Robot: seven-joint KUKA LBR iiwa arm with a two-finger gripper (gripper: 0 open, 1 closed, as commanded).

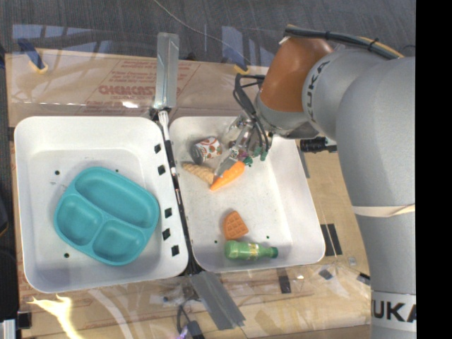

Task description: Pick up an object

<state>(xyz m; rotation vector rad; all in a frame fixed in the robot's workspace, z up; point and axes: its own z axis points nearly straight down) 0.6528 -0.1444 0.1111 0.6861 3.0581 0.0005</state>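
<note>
The right bin (296, 210) holds several small items. An orange carrot (226, 179) lies tilted near its middle, with a tan cone (198, 171) just to its left. A small red-and-white can (207, 149) lies behind the cone. My gripper (240, 152) hangs low over the carrot's upper right end, at or just above it. The wrist hides whether it touches the carrot. Nearer the front lie an orange waffle piece (236, 226) and a green bottle (248, 251) on its side.
The left bin (42, 147) holds a teal divided plate (106, 215). A ridge (173, 189) separates the two bins. The grey arm (367, 119) covers the right bin's far right corner and the bench to its right.
</note>
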